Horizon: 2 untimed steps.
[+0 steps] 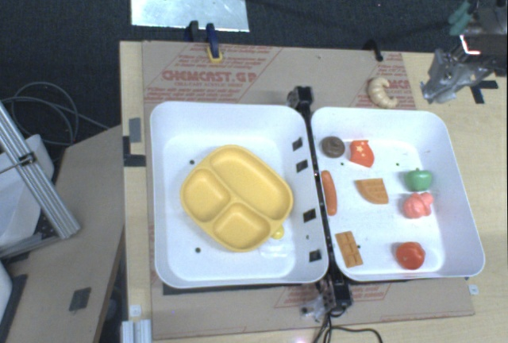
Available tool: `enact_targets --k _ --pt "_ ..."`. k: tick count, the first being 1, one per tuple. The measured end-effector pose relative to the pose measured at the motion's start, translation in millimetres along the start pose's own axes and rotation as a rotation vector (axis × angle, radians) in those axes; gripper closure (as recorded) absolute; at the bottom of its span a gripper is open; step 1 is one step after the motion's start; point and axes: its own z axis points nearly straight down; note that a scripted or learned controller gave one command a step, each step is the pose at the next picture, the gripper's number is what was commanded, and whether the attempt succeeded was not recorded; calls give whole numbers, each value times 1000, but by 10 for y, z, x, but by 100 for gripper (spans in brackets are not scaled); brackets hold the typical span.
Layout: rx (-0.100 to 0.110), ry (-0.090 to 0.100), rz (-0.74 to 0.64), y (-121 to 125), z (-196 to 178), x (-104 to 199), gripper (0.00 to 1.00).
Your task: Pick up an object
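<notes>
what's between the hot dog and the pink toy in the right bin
In the camera view, an orange wedge lies between the hot dog and the pink toy, apart from both, on the right bin's white floor.

The right bin point(454, 175) holds scattered food pieces with open white floor between them; a brown disc point(332, 147) and a red wedge point(361, 153) sit near its far wall; a sausage point(329, 191) lies close beside the black divider point(316, 198), leaving little room on that side; an orange slab point(371, 190) lies mid-bin with bare floor all round; a green piece point(418, 179) and a pink piece point(417, 206) crowd each other near the right wall; a tomato point(409, 255) and a cracker point(348, 248) lie well apart; the yellow tray point(236, 197) fills much of the left bin point(171, 175).
</notes>
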Motion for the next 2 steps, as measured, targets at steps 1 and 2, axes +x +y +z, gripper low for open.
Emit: enact_targets --k 1,2 --pt "33 -2 -6 -29 1896 458 100" --pt "31 -2 1 -85 3365 130 100"
